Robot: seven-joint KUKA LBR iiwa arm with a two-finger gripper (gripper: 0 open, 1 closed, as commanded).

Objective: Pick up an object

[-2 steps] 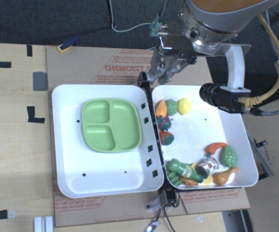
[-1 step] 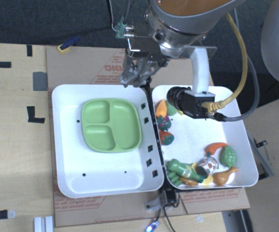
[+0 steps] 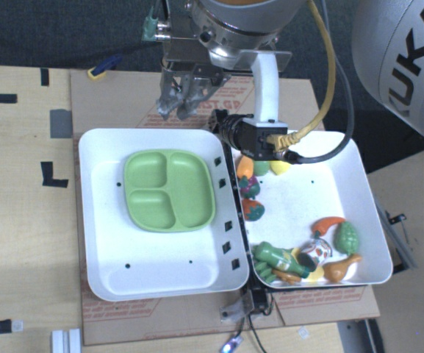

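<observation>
Over by the back edge of the left bin (image 3: 94, 197), the gripper (image 3: 181, 101) is seen hanging with nothing between its fingers (open or closed can't be told). Toy vegetables (image 3: 300, 259) are piled in the right bin's (image 3: 366, 197) near corner; they look light, hard, slippery, probably best pinched across the middle.

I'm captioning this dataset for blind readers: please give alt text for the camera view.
A grey robot arm's end effector hangs above the cardboard behind two white bins, holding nothing. The left bin holds a green divided plate; the right bin holds small toy foods, mostly along its near and left sides.
</observation>
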